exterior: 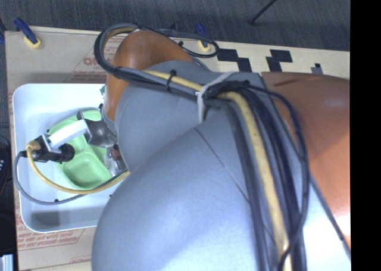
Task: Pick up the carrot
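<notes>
My gripper (pixel 109 149) is down inside the left white bin (pixel 18 100), at its right side. It hangs over a pale green, dish-like object (pixel 88 170) that lies in the middle of that bin. The grey arm with its orange band reaches in from the right and covers most of the view, including the bin's right part and whatever lies beneath the wrist.
The bin's left wall and front-left corner (pixel 44 219) are bare white. The bench top (pixel 59 55) is brown board with printed marks, and a blue-and-yellow clamp (pixel 27 33) sits at its far left edge. Dark carpet lies beyond.
</notes>
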